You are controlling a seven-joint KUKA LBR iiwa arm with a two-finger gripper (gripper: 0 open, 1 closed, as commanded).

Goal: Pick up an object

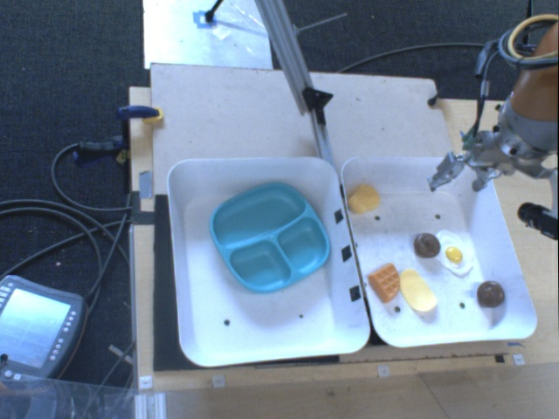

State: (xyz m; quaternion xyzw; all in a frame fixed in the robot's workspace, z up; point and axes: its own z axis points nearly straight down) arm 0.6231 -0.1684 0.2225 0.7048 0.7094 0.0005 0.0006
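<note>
The arm is cut off at the frame's right edge, so only its wrist and orange band show. The fingers (460, 172) hang spread apart with nothing between them, over the far edge of the right bin (515, 273). In that bin, the fried egg (454, 256) lies well nearer the camera than the fingers, the brown ball (426, 245) touching its left side and the yellow piece (364, 200) farther left.

arm: grey, orange band above wrist, enters from right edge, upper part of view; wrist: angled down and leftward; gripper (461, 175): two fingers spread apart, tips pointing left and down; nothing between fingers
</note>
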